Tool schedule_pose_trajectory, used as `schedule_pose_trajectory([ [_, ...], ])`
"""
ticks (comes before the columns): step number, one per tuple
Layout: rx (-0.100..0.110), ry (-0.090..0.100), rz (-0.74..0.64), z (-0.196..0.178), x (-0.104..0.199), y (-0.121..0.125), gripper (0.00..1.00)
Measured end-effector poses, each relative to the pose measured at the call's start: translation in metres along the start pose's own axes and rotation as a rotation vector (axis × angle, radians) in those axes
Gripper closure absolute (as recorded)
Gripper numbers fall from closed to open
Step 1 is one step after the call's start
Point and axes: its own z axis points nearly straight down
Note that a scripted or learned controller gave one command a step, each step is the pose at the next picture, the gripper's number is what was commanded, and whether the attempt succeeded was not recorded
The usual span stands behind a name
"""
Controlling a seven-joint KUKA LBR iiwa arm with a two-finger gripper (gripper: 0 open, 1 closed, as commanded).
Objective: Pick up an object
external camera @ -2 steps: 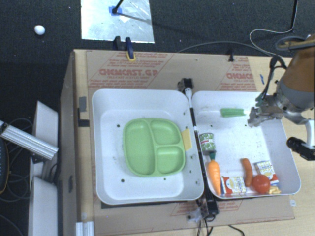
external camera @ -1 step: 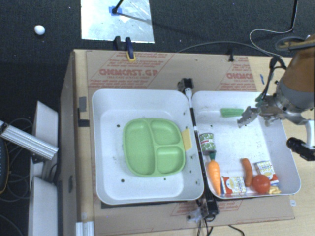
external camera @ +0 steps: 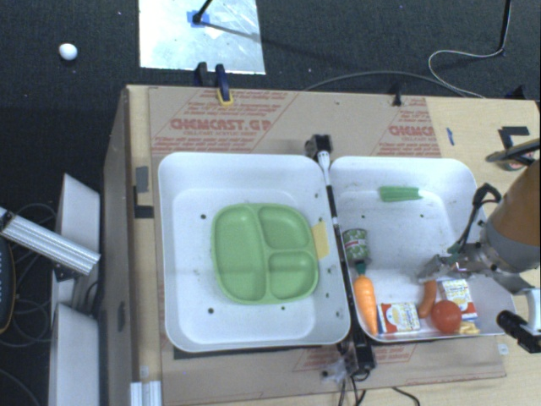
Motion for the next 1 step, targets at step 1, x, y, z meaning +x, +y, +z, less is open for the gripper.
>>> schedule_pose_trajectory([
  [1, -0.003, -0.001, 0.001, -0.0104, 0.0, 0.0011, 1.0],
])
